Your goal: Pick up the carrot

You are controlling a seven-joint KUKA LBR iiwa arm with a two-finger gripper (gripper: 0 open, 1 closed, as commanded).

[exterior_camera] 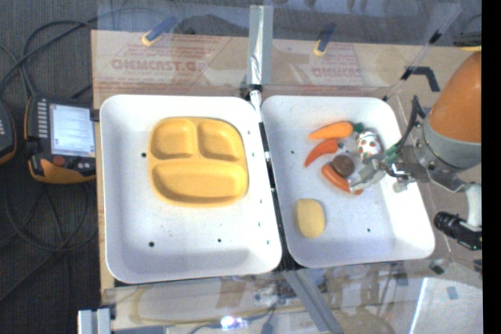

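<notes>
Two shallow white plastic bins are sitting side by side on the bench. The left bin (pixel 125 246) is holding a yellow plastic tray with three compartments (pixel 199 160), lying flat near its middle.

The right bin (pixel 391 235) is carrying a small cluster of toy food in its upper half. An orange plastic carrot with a green leafy end (pixel 332 130) is lying nearly level, with its point aimed left and its green end to the right. Just below it, a curved orange-red chilli-shaped piece (pixel 316 152) is slanting down to the left, close to the carrot or touching it. A dark brown round piece (pixel 342 165) is sitting below the carrot's green end, and another short orange-red piece (pixel 337 180) is lying under that, touching it. A pale yellow potato-shaped lump (pixel 311 217) is resting apart from the cluster, lower in the same bin.

The grey arm with the orange band (pixel 462 102) is reaching in from the right. The two-finger gripper (pixel 368 160) is hanging over the right side of the cluster, just right of the brown piece and below the carrot's green end. Whether the pincer is wide or narrow: cannot tell, the tip is blurring into the toys. The carrot is lying in the bin, beside the gripper.

Left of the bins, a handheld control pendant with a lit screen (pixel 66 133) is lying on the floor.
</notes>
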